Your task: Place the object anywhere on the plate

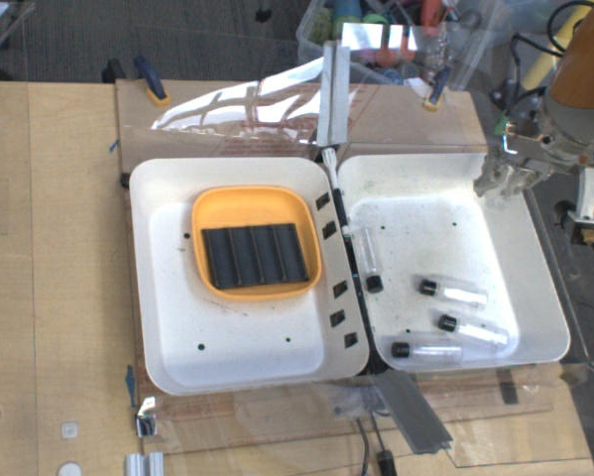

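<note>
Nearest my camera, a grey flat strip (415, 416) jutted out from under the front edge of the bench, just ahead of the right bin (539, 266). On that bin's floor four clear tubes with black caps lay apart from one another. The front tube (427, 347) ran almost straight left to right with its cap to the left. The middle tube (472, 329) and the tube behind it (455, 291) lay on the same axis, tilted a little, with their caps also to the left. The fourth tube (365, 256) lay just beside the divider, its long axis running front to back and its cap at the near end. At the bin's far right corner hung the gripper (502, 175), well apart from every tube. I could not tell whether it was spread or pressed together, and I saw nothing in its grasp. In the left bin (168, 296) sat the orange plate (252, 198), and on it lay a black ridged block (255, 256), its long side running left to right and its grooves front to back.
</note>
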`<move>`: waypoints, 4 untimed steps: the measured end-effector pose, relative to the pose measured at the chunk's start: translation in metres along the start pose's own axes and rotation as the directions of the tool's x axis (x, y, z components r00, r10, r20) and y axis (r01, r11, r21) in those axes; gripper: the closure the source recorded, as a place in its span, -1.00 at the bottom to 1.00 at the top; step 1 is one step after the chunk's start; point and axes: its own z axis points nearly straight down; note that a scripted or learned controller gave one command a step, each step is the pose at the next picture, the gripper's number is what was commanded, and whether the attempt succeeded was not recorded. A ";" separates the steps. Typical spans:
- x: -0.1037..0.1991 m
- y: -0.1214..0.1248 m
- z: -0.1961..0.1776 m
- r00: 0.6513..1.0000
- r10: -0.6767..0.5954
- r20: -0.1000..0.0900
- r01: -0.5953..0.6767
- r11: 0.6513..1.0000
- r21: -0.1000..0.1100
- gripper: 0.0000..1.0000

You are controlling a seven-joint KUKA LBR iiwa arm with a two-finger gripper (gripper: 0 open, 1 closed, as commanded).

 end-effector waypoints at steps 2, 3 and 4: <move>0.058 0.000 -0.006 0.866 -0.499 -0.001 0.499 0.866 -0.001 1.00; 0.089 -0.007 -0.029 0.711 -0.703 0.003 0.703 0.711 -0.006 1.00; 0.096 -0.008 -0.057 0.567 -0.824 0.007 0.824 0.567 -0.007 1.00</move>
